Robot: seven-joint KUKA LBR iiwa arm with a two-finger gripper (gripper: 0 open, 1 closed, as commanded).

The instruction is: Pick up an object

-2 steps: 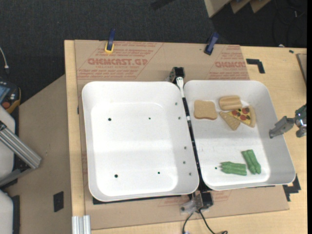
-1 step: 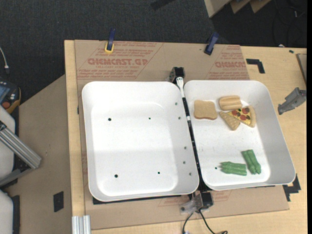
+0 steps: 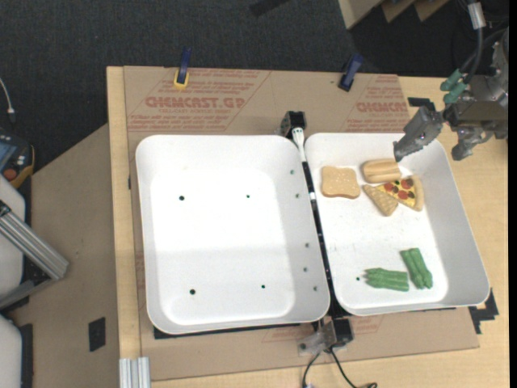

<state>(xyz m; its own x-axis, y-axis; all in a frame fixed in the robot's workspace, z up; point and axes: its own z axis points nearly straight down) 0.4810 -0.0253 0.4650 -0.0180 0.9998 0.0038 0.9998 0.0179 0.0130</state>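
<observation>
The tool [image 3: 440, 136] hangs over the far right corner of the right bin [image 3: 460, 217], its two fingers spread wide with nothing between them. Just beside the near finger [image 3: 414, 138] lies a bread roll [image 3: 380, 170], touching a pizza slice [image 3: 396, 194]; toast [image 3: 340, 182] sits alongside, green beans [image 3: 400, 273] nearer the front.

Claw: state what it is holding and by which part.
Nothing is held. The claw hangs above the right white bin's far edge, apart from the tan bread roll lying below it.
</observation>
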